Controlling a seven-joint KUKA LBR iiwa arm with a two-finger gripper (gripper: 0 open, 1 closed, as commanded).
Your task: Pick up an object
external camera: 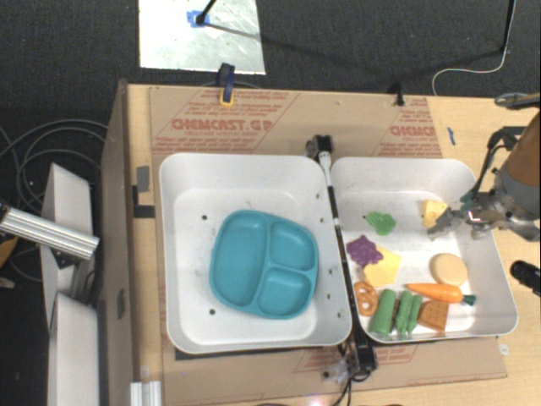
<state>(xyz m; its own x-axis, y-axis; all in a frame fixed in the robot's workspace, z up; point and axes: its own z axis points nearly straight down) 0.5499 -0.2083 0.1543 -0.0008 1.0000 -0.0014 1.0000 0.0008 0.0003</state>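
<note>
Claw (445,220) hangs low over the right bin (499,290), near its right edge, fingers narrowly apart and nothing seen between them. Just beside its tips, toward the bin's far edge, lies one yellow cheese wedge (434,209), its narrow end pointing at the bin's near right corner. Nearer the front edge lie one orange carrot (434,292), long axis running left to right, and two green pods (395,311). One blue plate (263,263) sits in the left bin (182,227).

Dark carpet floor (355,15) under a cardboard-topped bench (287,117).
</note>
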